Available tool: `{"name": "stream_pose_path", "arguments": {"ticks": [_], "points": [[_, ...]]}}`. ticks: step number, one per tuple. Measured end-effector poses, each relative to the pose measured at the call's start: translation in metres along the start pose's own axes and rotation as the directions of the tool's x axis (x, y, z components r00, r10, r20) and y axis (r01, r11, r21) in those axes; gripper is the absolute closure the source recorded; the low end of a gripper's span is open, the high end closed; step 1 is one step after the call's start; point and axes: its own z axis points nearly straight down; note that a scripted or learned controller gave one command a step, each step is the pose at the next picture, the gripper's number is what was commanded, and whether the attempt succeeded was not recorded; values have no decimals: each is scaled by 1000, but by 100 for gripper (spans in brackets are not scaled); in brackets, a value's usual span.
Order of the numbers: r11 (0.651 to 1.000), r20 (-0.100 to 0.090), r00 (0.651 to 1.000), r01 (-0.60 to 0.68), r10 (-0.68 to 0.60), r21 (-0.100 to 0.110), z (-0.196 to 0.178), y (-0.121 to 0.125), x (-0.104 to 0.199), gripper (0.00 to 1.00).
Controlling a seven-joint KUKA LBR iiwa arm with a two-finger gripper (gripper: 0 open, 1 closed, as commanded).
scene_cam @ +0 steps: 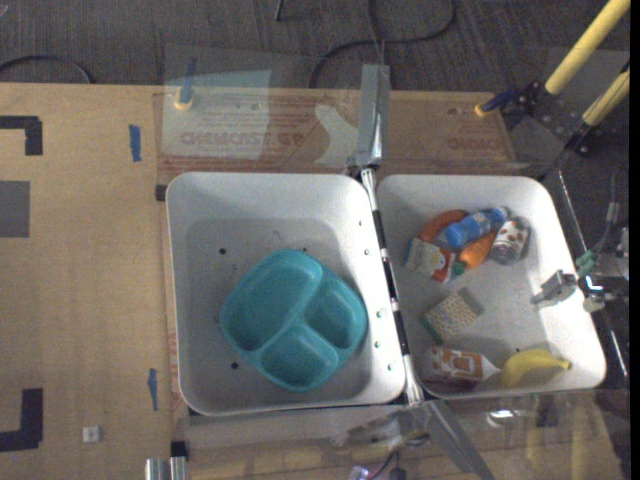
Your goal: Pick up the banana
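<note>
Claw (556, 288), grip state unclear, hovers above a curved yellow banana (533, 366), seemingly unblemished.

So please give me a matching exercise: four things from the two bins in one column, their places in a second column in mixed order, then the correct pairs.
Things:
1. banana
2. teal divided plate
3. blue bottle
4. small carton

Places:
A. left bin, centre
B. right bin, near corner on the right
C. right bin, far part
D. right bin, near edge, just left of the yellow fruit

Pairs: 1-B, 2-A, 3-C, 4-D
</note>
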Motion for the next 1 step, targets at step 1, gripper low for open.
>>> {"name": "stream_pose_path", "arguments": {"ticks": [1], "points": [[993, -14, 993, -118, 118, 4, 90, 3, 11, 0]]}}
